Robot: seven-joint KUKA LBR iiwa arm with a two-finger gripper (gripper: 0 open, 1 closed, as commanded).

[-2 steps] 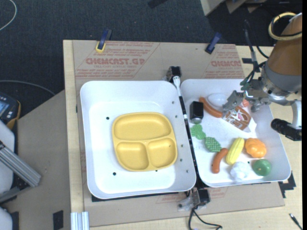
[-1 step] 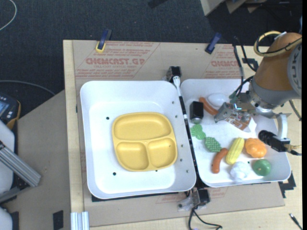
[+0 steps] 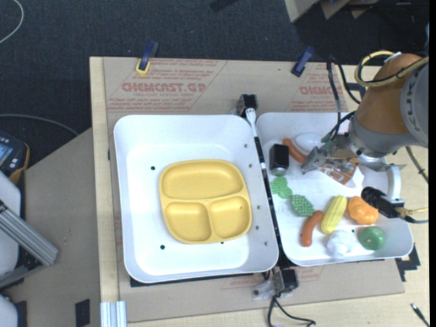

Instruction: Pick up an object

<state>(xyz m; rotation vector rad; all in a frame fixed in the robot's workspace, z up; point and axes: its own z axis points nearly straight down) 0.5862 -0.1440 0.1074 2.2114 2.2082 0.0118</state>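
Green apple (image 3: 372, 238) front; gripper (image 3: 325, 159) possibly above carrot (image 3: 296, 150).

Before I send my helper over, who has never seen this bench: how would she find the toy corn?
Go to the right-hand white bin, the one full of toy food, not the one holding the yellow tray. Near its front, a red sausage lies left of an orange piece. The corn sits between them: a short, ribbed, pale yellow cob.
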